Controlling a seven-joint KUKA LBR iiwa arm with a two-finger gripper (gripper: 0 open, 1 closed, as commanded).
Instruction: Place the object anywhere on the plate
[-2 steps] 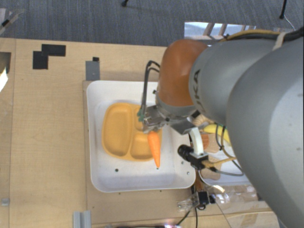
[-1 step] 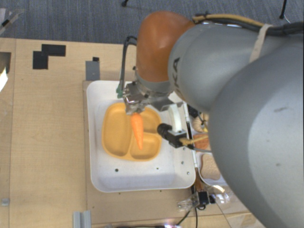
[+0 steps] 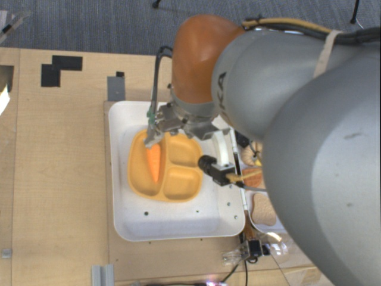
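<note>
The arm [image 3: 309, 130] hides the gripper [image 3: 156, 131], grip unclear; carrot [image 3: 154, 161] on plate [image 3: 178, 183].

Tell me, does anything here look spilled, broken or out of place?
Nothing stands out. The carrot lies neatly in the left section of the yellow plate, and the plate sits flat inside the white bin.

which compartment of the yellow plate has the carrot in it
The long compartment along the plate's left side: the carrot lies lengthwise in it, just under the gripper. The two smaller right-hand compartments hold none.
</note>
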